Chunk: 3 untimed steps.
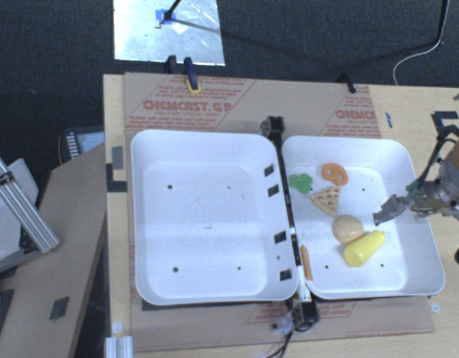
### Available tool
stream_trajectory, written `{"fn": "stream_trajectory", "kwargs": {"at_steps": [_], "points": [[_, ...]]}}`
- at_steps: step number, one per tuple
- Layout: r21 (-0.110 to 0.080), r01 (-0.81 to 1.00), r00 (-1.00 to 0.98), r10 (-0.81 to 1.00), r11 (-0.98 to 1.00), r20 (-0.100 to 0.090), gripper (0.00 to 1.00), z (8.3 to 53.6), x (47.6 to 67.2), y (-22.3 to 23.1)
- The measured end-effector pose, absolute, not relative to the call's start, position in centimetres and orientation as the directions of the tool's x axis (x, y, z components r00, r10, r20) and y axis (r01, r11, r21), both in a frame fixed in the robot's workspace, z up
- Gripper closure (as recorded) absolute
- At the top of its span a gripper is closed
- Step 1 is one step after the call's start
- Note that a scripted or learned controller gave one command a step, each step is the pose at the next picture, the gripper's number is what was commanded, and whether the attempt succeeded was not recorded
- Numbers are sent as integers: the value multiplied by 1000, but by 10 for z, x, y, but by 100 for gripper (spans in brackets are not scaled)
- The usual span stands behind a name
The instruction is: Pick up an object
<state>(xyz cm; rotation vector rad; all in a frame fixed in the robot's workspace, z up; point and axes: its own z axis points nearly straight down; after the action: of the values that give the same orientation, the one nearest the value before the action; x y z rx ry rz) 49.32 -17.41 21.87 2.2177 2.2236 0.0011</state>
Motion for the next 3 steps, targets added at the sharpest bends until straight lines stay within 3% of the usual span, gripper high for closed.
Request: {"fn": "stream_trajectory", "kwargs": {"at_steps": [1,2,3], "points": [[-4,1000,-3,1000,3,2,0,152,486,-156],[3,1000,-7,1000,7,0,0,166,505,-137],[-3,1000,-4,1000,4,2,0,80,489,-105]]}}
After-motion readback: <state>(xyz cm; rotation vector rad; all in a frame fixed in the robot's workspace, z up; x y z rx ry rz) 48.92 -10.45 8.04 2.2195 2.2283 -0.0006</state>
